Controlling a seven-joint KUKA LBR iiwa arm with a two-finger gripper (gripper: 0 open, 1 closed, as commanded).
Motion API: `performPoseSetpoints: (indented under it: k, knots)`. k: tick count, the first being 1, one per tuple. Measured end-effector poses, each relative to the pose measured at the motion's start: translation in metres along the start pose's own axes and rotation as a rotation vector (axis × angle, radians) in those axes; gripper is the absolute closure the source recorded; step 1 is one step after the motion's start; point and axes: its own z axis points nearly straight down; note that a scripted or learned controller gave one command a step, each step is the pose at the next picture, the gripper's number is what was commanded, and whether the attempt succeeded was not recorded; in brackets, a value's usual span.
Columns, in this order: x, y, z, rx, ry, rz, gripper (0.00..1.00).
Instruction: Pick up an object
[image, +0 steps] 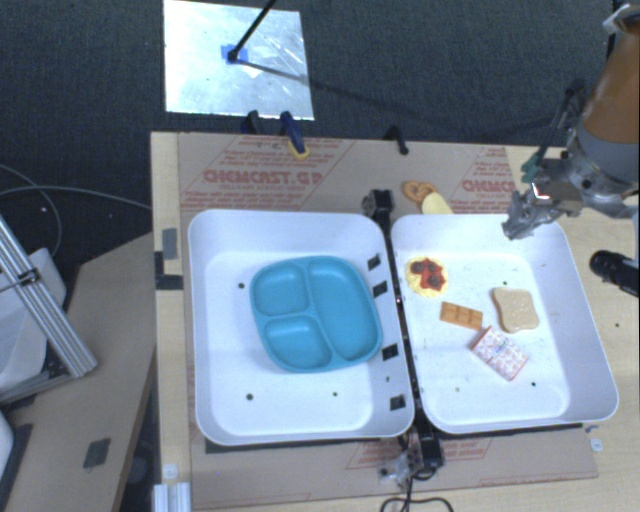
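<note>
The right bin (560, 395) holds a small round pizza with red topping (427, 275), a brown cracker (461, 316), a slice of toast (515, 309) and a pink-and-white checkered packet (499, 353). My gripper (522, 222) hangs over the bin's far right corner, well above and behind the toast, with nothing seen between its fingers. Its fingers are small and dark, so their state is unclear.
The left bin (225, 400) carries a blue divided plate (315, 311). A pretzel (415, 189) and a yellow piece (436, 205) lie on the cardboard just behind the right bin. A blue clamp (293, 135) sits at the bench's back edge.
</note>
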Motion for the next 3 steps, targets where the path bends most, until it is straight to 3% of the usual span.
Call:
performPoseSetpoints:
  k: [1,2,3]
  knots:
    - [-0.071,0.0,0.057,0.002,0.0,0.002,1.0]
    - [-0.042,-0.046,0.133,0.007,0.006,-0.004,1.0]
    - [0.029,-0.092,0.13,0.001,0.006,-0.012,1.0]
